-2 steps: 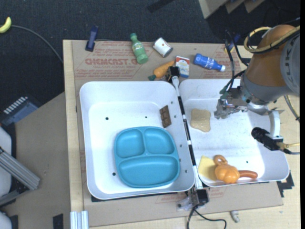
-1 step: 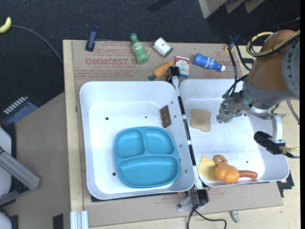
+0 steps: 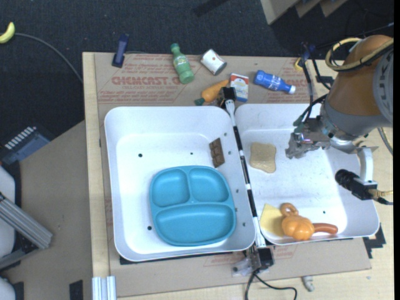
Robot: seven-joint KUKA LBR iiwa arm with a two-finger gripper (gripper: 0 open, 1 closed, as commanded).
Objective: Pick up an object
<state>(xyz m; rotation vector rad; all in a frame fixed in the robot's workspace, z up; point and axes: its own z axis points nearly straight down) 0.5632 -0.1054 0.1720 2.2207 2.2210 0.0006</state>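
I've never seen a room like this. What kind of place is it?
Probably a robot lab, not a kitchen. A robot arm reaches over two white bins on a bench, cables run about, and the food is toy: a green bottle, a blue bottle, a blue tray.

In the right bin (image 3: 350, 220), you have open floor at its centre. A tan slab (image 3: 263, 157) lies at nine o'clock; a yellow piece (image 3: 269, 220), an orange toy (image 3: 296, 225) and a sausage (image 3: 324, 229) crowd six o'clock.
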